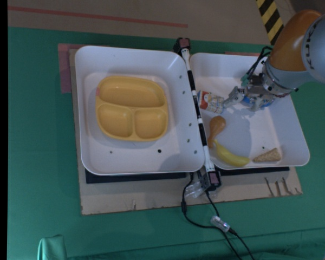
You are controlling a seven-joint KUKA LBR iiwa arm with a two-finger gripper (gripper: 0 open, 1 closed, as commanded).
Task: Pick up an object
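A green-covered surface [38, 145] is seen beneath a cardboard sheet [124, 199] bearing two white bins. The right bin [292, 140] is taken as landmark. At its left wall lies a small white carton [210, 101], long axis pointing right toward the pincer [234, 98], which is just beside it; whether it is gripped cannot be told.

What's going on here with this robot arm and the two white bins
A grey and orange robot arm reaches into the right bin, its gripper low beside a small carton. Nothing shows between its fingers. A drumstick, a banana and a wedge of bread lie nearby. The left bin holds a yellow divided plate.
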